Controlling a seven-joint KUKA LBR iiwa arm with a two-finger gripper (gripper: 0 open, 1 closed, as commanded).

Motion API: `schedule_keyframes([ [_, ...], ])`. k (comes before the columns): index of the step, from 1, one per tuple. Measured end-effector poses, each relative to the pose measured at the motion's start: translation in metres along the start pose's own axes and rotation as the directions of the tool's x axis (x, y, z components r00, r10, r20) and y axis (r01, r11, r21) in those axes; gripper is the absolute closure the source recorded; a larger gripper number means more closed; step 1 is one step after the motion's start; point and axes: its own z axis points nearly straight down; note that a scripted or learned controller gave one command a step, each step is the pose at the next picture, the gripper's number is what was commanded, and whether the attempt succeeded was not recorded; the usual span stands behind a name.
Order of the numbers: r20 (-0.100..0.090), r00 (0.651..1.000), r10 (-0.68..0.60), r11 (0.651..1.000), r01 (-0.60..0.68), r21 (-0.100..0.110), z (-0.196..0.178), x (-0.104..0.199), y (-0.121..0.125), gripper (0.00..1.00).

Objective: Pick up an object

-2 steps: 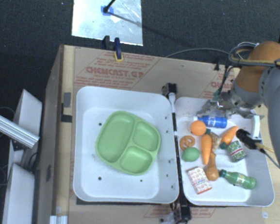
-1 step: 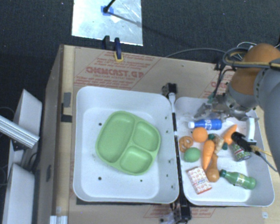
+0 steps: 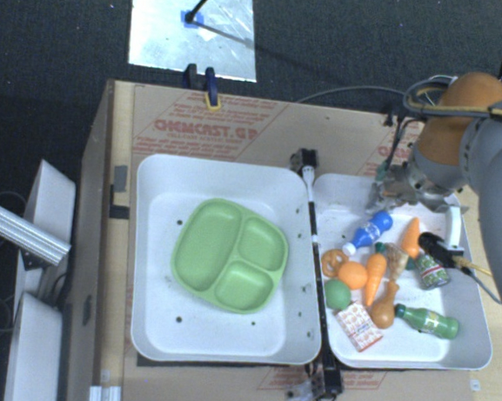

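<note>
Gripper (image 3: 393, 192) hangs low over the back of the right bin (image 3: 342, 203), just behind the pile; can't tell from this angle whether it's apart or together, and nothing is visibly clamped in it. All pickable items sit in that bin, bunched toward the middle and front. Closest to the gripper is a blue bottle (image 3: 371, 231), smooth plastic with a white cap, lying tilted with the cap pointing front-left. Just right of it is a short orange cone (image 3: 412, 236), carrot-like. Further front is a brown pretzel-shaped ring (image 3: 333, 262), touching a round orange ball (image 3: 354, 275). A round green ball (image 3: 337, 294) is just in front of those. A long orange carrot (image 3: 373, 278) lies beside the orange ball, and a tan gourd-shaped piece (image 3: 384, 308) is beside that. A small can (image 3: 432, 273) with a dark label lies tilted on the right. A green bottle (image 3: 429, 321), glossy, lies on its side near the front right. A flat red-and-white patterned box (image 3: 359, 327) is at the front. The left bin (image 3: 173, 188) holds a matte light-green tray (image 3: 229, 254), rounded corners, three compartments. Both bins are shallow white plastic with rounded corners, on a brown cardboard sheet (image 3: 240, 124) with red print.
</note>
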Motion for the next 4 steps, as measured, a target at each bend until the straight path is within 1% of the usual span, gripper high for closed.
schedule_keyframes([
  [1, 0.0, 1.0, -0.001, 1.0, 0.001, 0.0, 0.0, 0.0, 0.0, 0.0],
  [2, -0.001, 1.0, 0.006, 1.0, -0.006, 0.006, 0.013, -0.033, -0.002, 0.0],
  [3, 0.0, 1.0, 0.002, 1.0, -0.002, 0.002, 0.001, -0.032, -0.001, 1.0],
  [4, 0.0, 1.0, 0.002, 1.0, -0.002, 0.002, 0.001, -0.032, -0.001, 0.0],
])
